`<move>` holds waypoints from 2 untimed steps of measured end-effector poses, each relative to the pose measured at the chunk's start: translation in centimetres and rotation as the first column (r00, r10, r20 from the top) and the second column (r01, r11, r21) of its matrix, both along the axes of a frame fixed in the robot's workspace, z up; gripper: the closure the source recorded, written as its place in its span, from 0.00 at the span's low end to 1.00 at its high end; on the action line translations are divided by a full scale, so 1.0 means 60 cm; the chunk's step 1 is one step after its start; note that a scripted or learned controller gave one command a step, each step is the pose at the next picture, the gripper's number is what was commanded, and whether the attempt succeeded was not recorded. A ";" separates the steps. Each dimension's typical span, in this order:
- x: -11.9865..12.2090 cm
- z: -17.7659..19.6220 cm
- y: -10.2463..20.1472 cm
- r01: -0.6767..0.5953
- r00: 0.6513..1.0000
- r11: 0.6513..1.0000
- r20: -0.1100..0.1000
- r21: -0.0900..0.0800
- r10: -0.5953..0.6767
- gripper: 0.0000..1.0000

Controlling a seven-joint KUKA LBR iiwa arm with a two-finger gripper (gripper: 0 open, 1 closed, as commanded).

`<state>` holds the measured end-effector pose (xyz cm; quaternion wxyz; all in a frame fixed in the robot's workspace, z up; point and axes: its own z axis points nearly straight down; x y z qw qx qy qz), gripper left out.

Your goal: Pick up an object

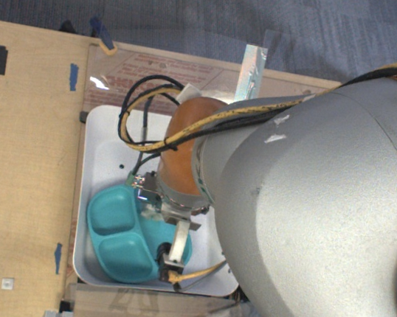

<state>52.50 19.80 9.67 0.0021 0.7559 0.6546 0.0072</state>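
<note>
A teal dish [120,237] with two hollows lies in the front left part of a white bin [108,140]. My gripper [163,219] hangs below the orange band of the wrist, right over the dish's right edge. The wrist and its fittings cover the spot where the gripper meets the dish, so contact cannot be made out.
The big grey arm [310,209] covers the whole right half of the view and whatever lies under it. Black and yellow cables [144,101] loop over the back of the bin. Brown board [15,162] with black marks and blue tape lies to the left.
</note>
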 end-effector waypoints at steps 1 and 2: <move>0.054 0.171 0.036 0.349 0.937 0.937 -0.011 -0.004 -0.350 1.00; -0.032 0.015 0.044 0.610 0.792 0.792 -0.017 -0.011 -0.610 1.00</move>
